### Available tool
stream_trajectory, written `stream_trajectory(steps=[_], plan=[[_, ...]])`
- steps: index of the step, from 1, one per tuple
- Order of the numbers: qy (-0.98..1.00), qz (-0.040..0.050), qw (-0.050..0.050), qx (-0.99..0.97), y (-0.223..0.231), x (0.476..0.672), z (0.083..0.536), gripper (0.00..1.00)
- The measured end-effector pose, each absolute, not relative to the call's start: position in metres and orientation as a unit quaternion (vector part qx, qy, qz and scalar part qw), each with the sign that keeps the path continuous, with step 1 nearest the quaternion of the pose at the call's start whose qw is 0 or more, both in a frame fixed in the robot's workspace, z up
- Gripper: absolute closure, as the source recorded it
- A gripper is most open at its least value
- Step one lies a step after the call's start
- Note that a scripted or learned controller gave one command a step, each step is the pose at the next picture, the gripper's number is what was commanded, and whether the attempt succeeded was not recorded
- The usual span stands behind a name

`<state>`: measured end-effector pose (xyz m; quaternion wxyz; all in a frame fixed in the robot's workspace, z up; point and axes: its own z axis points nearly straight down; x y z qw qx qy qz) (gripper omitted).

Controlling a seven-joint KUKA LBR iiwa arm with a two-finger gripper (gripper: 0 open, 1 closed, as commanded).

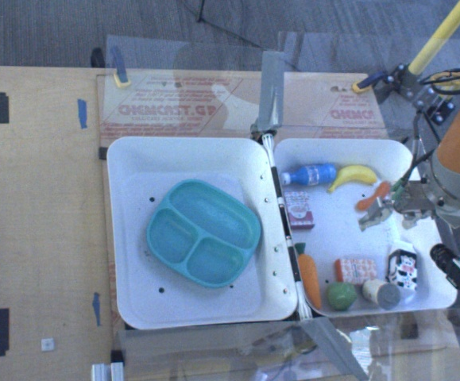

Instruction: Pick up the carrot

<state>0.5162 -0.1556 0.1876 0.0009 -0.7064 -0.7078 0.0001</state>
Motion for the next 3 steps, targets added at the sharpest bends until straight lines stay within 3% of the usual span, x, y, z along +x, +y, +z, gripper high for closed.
stream_trajectory(steps=[1,2,3], plan=[[-0.702,-0.0005,-0.001,-0.712,-0.135,0.601,0.117,0.0],[-0.672,0.0,-0.006,-0.74,-0.107,0.598,0.091,0.0],[-0.56,0.0252,0.024,-0.828,-0.111,0.654,0.084,0.0]])
